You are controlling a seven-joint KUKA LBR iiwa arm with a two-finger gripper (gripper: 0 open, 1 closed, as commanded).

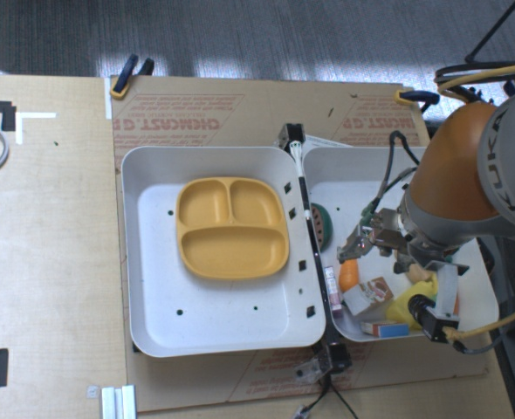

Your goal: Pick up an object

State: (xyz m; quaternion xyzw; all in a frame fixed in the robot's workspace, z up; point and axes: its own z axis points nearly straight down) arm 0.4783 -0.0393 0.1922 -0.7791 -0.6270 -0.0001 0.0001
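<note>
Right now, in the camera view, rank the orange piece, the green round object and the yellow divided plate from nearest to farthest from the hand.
Measured from the hand:
1. Orange piece, right bin, just below the hand.
2. Green round object, right bin, by the dividing wall, to the hand's left in the view.
3. Yellow divided plate, in the left bin, beyond the divider.

Wooden bench (48, 278) bears cardboard sheet (205, 116); two white bins (140, 260) side by side on cardboard.

This is a robotics lab test bench. A KUKA arm (467, 177) reaches in from three o'clock over two white bins (140, 260) clamped on printed cardboard (188, 116). Loose cables (480, 64) trail at one o'clock above grey carpet (266, 20).
</note>
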